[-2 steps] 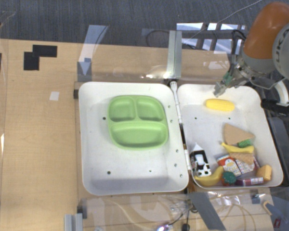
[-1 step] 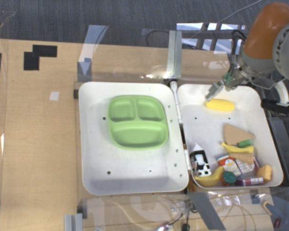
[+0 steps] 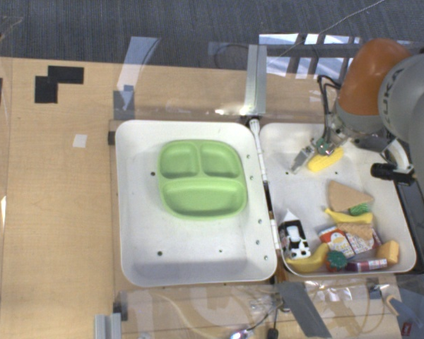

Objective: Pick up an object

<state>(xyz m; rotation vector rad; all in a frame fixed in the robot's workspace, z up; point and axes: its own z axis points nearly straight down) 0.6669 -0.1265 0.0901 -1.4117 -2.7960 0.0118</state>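
Overhead, 2 white bins sit side by side on the worktop. Left bin (image 3: 138, 260) holds a green divided plate (image 3: 201, 178). Right bin (image 3: 279, 143) has toys heaped at its near end. At its far end lies a yellow banana-like toy (image 3: 325, 161), long axis running left-right, touching the hand (image 3: 322, 147), whose opening I cannot tell.

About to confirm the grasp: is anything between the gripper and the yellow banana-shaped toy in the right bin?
Nothing visible. The gripper sits right at the yellow banana-shaped toy, and the other toys lie apart, lower in the right white bin.
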